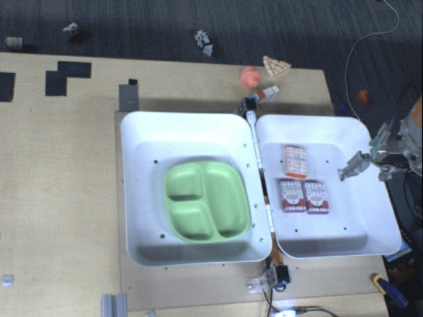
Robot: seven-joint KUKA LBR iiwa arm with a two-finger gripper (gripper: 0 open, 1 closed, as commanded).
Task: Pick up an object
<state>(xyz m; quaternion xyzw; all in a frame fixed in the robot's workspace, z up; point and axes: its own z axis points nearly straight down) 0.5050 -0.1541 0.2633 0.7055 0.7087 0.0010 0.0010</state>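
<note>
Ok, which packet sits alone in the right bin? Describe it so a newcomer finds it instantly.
Start at the right bin, the one without the green tray. Three small packets lie left of its middle. The lone packet is the paler, orange-toned one farthest back, just behind the darker red pair lying side by side.

A light wooden surface (59,177) carries two shallow white plastic bins: the left bin (142,144) and the right bin (344,134), touching side by side. Behind them lie a pink round ball (250,77) and a tan triangular wedge (275,66), near each other
</note>
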